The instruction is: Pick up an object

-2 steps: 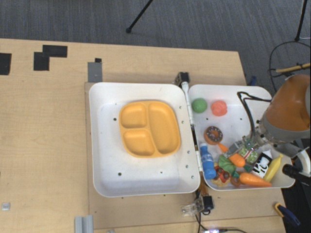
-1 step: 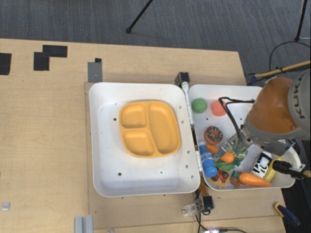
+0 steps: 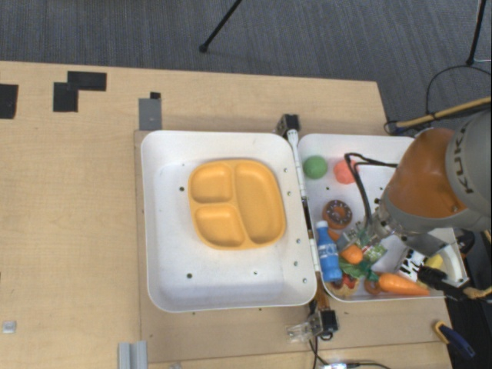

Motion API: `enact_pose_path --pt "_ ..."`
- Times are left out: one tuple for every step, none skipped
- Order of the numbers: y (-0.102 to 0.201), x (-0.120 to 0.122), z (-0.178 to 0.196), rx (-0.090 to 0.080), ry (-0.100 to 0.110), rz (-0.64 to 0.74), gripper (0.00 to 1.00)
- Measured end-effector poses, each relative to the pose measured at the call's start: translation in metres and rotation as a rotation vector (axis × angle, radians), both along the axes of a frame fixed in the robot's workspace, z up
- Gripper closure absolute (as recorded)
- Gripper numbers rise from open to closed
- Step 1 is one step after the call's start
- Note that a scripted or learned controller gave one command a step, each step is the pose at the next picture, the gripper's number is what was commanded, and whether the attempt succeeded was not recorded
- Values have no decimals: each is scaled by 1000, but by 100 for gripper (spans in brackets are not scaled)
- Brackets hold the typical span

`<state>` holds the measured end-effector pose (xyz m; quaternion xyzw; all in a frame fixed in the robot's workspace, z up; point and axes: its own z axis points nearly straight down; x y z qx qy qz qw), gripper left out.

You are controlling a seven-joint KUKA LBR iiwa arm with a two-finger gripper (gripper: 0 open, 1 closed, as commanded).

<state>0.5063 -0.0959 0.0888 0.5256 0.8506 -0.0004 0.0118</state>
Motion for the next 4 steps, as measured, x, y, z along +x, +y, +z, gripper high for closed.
enact_pose_path --pt "3 0 0 4 1 2 0" --pt "4 3 12 4 -7 6 100" --pt "21 -18 96 13 14 -63 100" --pt "29 -17 119 10 15 166 100"
